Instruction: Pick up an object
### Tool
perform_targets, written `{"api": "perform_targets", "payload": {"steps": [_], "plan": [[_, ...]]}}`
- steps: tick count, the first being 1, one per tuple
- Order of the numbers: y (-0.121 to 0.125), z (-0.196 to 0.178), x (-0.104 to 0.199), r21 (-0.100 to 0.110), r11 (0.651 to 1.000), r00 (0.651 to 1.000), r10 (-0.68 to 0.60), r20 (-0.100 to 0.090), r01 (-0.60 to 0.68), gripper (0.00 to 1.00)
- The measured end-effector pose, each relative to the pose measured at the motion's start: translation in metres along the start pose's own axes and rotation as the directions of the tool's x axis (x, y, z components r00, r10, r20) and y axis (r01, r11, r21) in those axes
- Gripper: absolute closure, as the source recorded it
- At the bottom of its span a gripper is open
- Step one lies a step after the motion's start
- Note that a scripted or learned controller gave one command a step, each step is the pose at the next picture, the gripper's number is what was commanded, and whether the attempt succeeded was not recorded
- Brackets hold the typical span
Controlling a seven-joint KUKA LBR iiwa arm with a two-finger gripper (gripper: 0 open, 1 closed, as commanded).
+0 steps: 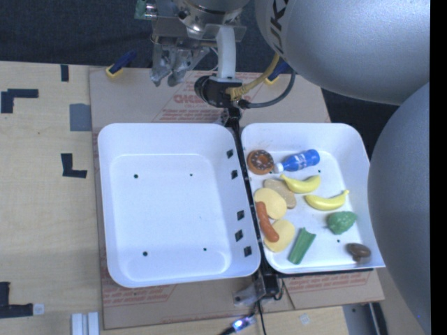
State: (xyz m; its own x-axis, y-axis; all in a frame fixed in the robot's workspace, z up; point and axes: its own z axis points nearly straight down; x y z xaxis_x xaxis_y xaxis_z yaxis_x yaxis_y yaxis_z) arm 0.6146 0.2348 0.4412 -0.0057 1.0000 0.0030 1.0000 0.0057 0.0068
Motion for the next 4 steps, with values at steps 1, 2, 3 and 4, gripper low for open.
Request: {"api": "perform_targets", "payload": {"steps": [1,2,3,4], "plan": [[0.001,0.009,-0.001,0.012,1.0,1.0,0.003,0.006,-0.003,0.0],[0.002,0.002,0.0,0.016,1.0,1.0,0.0,0.009,0.0,1.0],[0.002,0.003,0.0,0.016,1.0,1.0,0.0,0.01,0.0,0.0],[0.003,-0.005,0.001,0.02,1.0,1.0,-0.002,0.013,0.002,1.0]]}}
